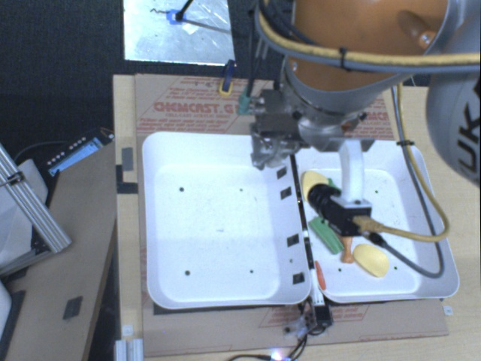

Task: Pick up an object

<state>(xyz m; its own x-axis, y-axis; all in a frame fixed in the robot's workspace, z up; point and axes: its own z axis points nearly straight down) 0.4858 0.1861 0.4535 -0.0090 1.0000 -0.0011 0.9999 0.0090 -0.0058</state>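
Observation:
In the right bin lie several small things: a yellow piece near the divider, a green flat piece, an orange peg, a pale yellow lemon-like lump and a thin red-orange sliver at the front. My gripper hangs under the big orange-banded wrist, over the back end of the divider between the bins, behind and to the left of the yellow piece. I see nothing between its fingers from this angle.
The left bin is bare white with a few dark dots. Black clips line the divider. Cardboard lies under both bins. The arm's bulk covers the back of the right bin.

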